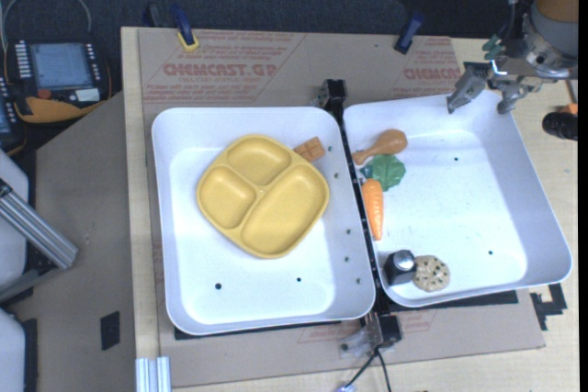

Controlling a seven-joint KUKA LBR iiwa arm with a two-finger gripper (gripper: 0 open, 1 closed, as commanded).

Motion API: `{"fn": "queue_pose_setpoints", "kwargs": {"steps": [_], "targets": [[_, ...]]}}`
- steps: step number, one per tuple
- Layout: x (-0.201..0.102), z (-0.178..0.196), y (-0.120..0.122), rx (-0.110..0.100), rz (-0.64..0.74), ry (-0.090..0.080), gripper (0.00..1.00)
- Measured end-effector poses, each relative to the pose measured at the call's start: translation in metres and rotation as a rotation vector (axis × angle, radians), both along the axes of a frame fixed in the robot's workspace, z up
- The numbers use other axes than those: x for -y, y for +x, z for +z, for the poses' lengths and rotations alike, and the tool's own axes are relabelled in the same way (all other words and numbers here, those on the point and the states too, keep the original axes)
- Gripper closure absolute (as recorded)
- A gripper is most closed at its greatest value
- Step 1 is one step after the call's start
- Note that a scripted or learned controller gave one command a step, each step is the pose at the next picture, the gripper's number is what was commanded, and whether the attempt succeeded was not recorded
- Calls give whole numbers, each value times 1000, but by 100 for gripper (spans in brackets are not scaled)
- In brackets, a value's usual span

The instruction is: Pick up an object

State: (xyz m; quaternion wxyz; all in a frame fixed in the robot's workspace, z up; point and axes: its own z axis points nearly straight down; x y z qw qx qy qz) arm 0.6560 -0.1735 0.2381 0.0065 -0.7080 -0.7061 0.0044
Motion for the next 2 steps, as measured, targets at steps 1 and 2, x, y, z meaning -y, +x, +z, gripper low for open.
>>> {"fn": "queue_pose_setpoints", "kwargs": {"steps": [1, 2], "targets": [[-1, 9, 3, 15, 3, -3, 0], [6, -51, 2, 10, 2, -2, 0]]}}
